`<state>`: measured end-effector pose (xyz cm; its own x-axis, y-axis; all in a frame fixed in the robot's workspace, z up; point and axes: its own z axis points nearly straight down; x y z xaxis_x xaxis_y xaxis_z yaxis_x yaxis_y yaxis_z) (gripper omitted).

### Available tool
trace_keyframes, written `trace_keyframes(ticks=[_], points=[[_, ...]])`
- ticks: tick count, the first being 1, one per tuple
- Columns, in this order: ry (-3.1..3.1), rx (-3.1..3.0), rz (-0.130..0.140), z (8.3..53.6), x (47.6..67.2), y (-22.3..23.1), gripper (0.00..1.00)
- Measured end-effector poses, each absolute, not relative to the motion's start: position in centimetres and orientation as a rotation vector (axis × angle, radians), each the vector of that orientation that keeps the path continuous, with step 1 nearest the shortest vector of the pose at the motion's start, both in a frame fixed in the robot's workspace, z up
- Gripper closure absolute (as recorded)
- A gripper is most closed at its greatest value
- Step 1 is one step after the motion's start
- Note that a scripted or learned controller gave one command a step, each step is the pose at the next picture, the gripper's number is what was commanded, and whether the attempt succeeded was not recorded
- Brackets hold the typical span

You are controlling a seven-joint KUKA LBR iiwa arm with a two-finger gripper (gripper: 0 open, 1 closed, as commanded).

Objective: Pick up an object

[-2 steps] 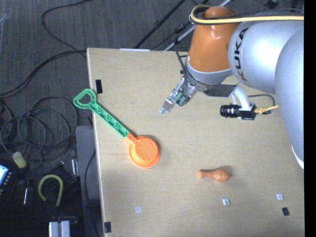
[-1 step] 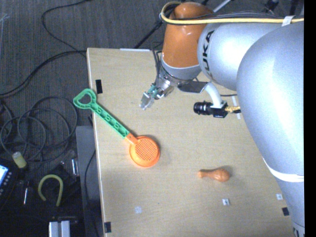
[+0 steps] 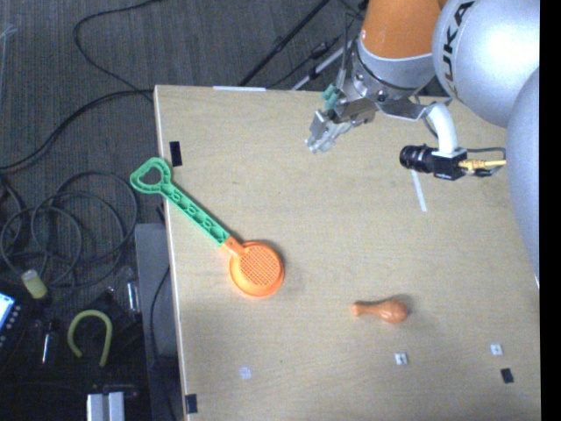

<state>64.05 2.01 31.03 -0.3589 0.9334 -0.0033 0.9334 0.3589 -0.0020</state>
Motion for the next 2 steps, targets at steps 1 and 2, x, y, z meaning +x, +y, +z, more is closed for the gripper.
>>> trace_keyframes(ticks=[1,2], points=[[2.652,1.68,-0.001,40.98,56.26,2.34,1.0],[2.647,1.683,-0.005,41.91,56.36,2.24,1.0]])
